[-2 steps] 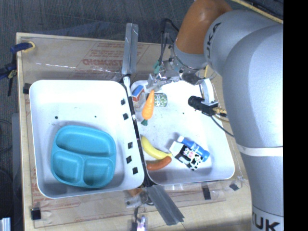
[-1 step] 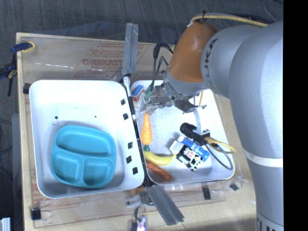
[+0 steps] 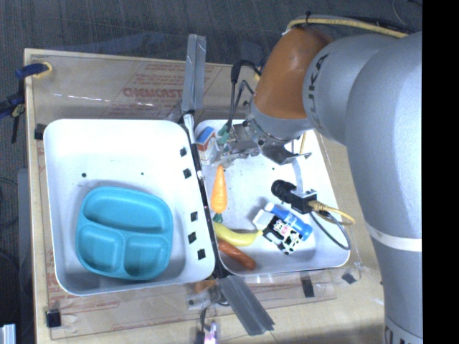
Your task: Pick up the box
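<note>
Box (image 3: 206, 145) is standing at the far-left corner of the right bin (image 3: 326, 185), just beside my gripper (image 3: 228, 149) on its left, upright and tall, looking like a small carton in white, blue and red. I am hovering there; grip state I cannot tell.

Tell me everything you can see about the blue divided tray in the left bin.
The blue tray is a rounded plate of smooth, plastic-looking material with three compartments: one long section across the far side and two smaller ones nearer the camera. All three look bare. It lies flat on the floor of the left bin, toward its near-left corner. Nothing else touches it; the arm is over the other bin.
</note>
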Robot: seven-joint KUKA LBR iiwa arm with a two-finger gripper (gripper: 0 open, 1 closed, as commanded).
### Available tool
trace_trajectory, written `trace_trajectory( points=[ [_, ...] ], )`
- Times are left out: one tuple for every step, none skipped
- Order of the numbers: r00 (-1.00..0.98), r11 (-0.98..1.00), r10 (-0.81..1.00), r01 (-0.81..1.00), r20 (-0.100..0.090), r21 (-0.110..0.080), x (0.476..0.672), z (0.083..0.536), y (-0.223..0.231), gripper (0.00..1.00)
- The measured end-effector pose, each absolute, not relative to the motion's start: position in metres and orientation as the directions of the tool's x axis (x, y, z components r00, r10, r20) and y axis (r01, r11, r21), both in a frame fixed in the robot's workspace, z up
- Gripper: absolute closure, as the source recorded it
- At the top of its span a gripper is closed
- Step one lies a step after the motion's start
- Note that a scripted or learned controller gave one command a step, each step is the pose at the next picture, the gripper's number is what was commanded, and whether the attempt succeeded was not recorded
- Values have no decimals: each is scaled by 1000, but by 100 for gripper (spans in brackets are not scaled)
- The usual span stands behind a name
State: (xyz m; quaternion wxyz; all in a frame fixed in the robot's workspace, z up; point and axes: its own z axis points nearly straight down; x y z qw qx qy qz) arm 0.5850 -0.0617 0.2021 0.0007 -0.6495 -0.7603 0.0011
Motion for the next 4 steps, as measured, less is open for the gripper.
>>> trace_trajectory(
  points=[
    [-160, 160, 987, 987, -1, -3, 586, 212, -62, 100],
    [-164, 164, 987, 987, -1, -2, 586, 222, -62, 100],
    [-205, 205, 979, 979, 0, -2, 553, 191, -41, 100],
    [-544, 544, 839, 839, -2, 1, 596, 192, -51, 100]
  ],
)
